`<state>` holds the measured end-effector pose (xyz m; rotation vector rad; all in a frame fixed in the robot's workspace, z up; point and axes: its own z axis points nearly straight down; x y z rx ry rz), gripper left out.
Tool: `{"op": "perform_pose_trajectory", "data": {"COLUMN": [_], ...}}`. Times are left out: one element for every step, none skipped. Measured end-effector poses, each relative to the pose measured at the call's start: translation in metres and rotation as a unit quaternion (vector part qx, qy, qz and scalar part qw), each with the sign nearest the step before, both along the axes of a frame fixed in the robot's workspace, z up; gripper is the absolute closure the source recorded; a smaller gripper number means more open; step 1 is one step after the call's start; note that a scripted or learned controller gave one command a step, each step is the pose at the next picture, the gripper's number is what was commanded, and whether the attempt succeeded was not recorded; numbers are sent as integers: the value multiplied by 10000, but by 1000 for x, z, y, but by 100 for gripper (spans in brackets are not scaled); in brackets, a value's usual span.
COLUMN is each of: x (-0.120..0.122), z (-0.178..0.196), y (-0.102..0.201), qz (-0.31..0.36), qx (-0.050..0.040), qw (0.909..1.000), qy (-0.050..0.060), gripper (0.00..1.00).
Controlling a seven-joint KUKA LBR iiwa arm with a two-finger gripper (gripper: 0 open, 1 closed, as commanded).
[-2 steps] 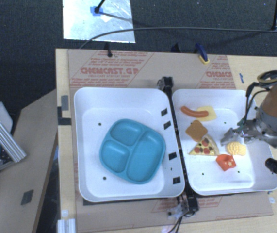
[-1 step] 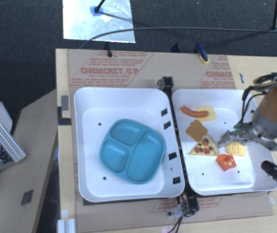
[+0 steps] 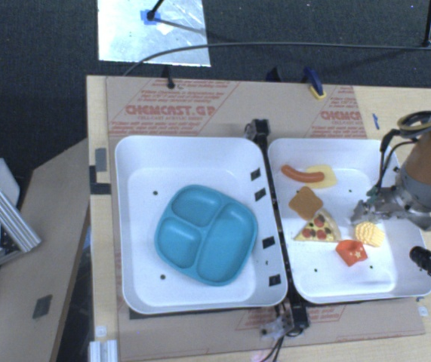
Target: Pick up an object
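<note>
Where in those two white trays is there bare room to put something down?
In the right bin, the near floor below the red piece is bare. Its middle is crowded: sausage, brown square, pizza slice, yellow piece and the hand. In the left bin, bare floor rings the blue plate, widest at the far-left corner.

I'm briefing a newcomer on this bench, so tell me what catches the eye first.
The blue divided plate lies alone in the left bin. In the right bin toy foods cluster: hot dog, pizza slice, red piece. The gripper hangs just above the yellow corn piece.
</note>
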<state>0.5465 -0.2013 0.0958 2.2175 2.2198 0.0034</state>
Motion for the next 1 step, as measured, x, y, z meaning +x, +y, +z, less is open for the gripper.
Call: {"op": "perform_pose_trajectory", "data": {"x": [8], "z": [46], "y": [-3], "qz": [16], "qx": [-5], "qw": [10000], "qy": [-8], "gripper": [100]}}
